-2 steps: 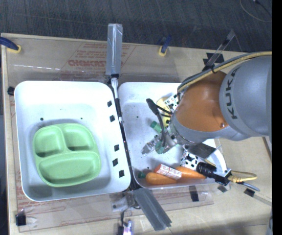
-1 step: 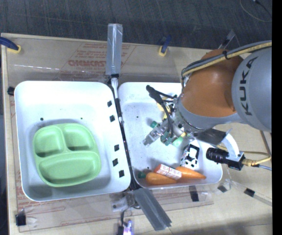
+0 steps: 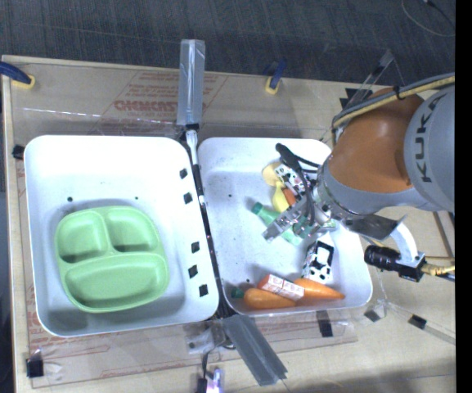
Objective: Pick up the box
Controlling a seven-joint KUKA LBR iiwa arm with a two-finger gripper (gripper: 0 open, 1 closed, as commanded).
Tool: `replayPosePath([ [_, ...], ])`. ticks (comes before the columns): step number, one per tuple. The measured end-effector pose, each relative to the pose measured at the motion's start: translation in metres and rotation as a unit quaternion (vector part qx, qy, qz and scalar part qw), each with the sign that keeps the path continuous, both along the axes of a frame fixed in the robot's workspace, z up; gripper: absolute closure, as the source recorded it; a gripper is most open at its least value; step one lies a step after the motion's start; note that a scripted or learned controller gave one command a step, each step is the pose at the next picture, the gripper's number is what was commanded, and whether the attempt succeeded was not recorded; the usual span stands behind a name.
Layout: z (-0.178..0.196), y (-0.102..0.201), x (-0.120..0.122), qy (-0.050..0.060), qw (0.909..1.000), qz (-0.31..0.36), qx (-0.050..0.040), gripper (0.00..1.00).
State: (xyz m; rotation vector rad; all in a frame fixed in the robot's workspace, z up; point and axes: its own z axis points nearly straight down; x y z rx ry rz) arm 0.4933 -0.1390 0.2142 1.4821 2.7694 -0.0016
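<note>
box (image 3: 321,260): small, white with black print, in my right bin, lower right part, just above the carrot's thick end. print too small to read.
my jaws (image 3: 294,219): low over the right bin's middle, just up-left of the box. cluttered by cables and items, cannot tell how wide they stand or if anything is between them.
carrot (image 3: 289,292): orange, lying flat along the right bin's near wall, green top at left, white label with red print across its middle, unreadable.
green bottle (image 3: 270,214): small, teal, lying tilted left of my jaws, touching or under them, cannot tell which.
yellow item (image 3: 275,183): upper middle of the right bin, partly behind my black cables.
right bin (image 3: 227,187): white, shallow. left half bare, most open room there. box sits near the right wall and near wall, tight corner.
my arm (image 3: 391,154): grey with orange band, enters from right, covers the bin's right rim. "KUKA" readable on the grey link.
left bin (image 3: 47,162): white, holds green divided tray (image 3: 111,256), three compartments, toward its near side.
tabletop (image 3: 96,92): wood with clear sheet, faint red reversed lettering, unreadable. blue clamps (image 3: 11,74) at far edge.
</note>
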Motion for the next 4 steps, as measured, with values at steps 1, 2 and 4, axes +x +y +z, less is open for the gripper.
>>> replayPosePath([
  [1, 0.000, 0.000, 0.000, 0.000, 1.0000, 0.000, 0.0001, 0.00],
  [2, -0.109, 0.004, -0.010, 0.001, 0.9994, 0.036, 0.0011, 0.00],
  [4, -0.112, -0.022, -0.016, 0.002, 0.9991, -0.041, 0.0017, 1.00],
])
